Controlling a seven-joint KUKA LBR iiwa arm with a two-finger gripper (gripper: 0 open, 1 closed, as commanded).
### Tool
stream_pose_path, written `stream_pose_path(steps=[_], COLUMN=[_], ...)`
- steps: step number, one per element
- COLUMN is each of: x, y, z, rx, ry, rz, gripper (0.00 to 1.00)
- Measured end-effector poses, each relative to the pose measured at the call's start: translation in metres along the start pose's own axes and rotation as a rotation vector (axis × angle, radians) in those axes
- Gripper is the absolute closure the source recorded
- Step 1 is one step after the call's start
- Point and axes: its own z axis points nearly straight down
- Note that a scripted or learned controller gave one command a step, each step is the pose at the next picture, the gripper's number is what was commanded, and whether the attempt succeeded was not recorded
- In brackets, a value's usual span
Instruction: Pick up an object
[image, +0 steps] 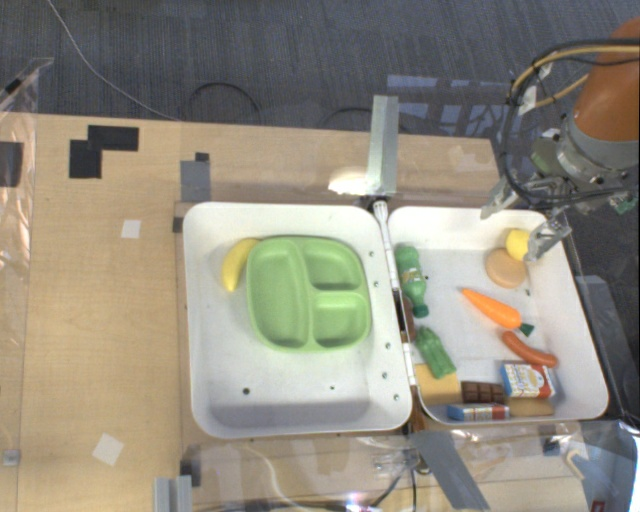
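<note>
- I see a light wooden bench (90, 330) set against dark grey carpet (250, 50); two shallow white bins sit side by side on it, with black tape marks (100, 148) near the far left corner.
- The left bin (290, 405) carries a green divided plate (305, 292) near its centre; a yellow banana (236, 263) lies touching the plate's left edge.
- The right bin (575, 330) carries the loose objects; a green bottle (409, 279) lies along its left wall, with a second green item (436, 352) just below it.
- An orange carrot (491, 307) lies near the middle of the right bin, tilted down toward the right; a red-orange sausage shape (529, 349) lies just below it.
- Along the near wall of the right bin I see a tan block (436, 386), a brown chocolate bar (482, 393), a small marker-like stick (478, 411) and a small printed carton (527, 381), all close together.
- In the far right corner of the right bin a yellow lemon (517, 243) touches a round tan disc (506, 268).
- The arm enters from the right, orange band above grey wrist; the claw (525, 228) hangs over the far right corner, just beside the lemon; its two fingers appear spread, one at the far wall and one right of the lemon; nothing sits between them.
</note>
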Motion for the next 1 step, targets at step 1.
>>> stream_pose_path(steps=[1], x=[0.0047], y=[0.0692], z=[0.1266], rx=[0.003], ry=[-0.002], rz=[0.035], gripper=[0.00])
